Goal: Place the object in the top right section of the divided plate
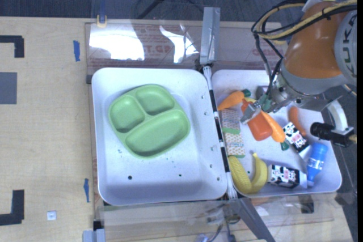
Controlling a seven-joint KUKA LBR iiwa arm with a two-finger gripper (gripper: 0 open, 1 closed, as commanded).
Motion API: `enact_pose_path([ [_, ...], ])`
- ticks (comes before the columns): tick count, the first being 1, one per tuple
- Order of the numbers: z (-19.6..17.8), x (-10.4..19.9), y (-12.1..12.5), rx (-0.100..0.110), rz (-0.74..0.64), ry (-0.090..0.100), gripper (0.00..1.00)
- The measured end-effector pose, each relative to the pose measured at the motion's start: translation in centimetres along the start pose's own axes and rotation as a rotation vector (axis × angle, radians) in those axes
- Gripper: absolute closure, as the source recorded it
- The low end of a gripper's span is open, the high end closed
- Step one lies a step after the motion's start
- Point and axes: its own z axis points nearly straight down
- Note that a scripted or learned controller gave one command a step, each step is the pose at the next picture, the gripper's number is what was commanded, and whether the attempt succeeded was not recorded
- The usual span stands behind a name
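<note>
The green divided plate lies in the left bin, with its small top right section bare. My gripper hangs low over the upper middle of the right bin. It sits between an orange carrot to its left and an orange cup-shaped piece just below it. Whether it touches either one is hidden by the wrist. Nothing is visibly carried.
The right bin also holds a yellow banana, a striped wafer block, two cow-patterned cartons, a blue bottle and a second carrot. A ridge divides the bins. Cables loop above the arm.
</note>
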Motion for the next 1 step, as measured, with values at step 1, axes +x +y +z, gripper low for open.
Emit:
enact_pose_path([
  [1, -0.01, -0.01, 0.0, 0.0, 0.0, 0.0, 0.0],
])
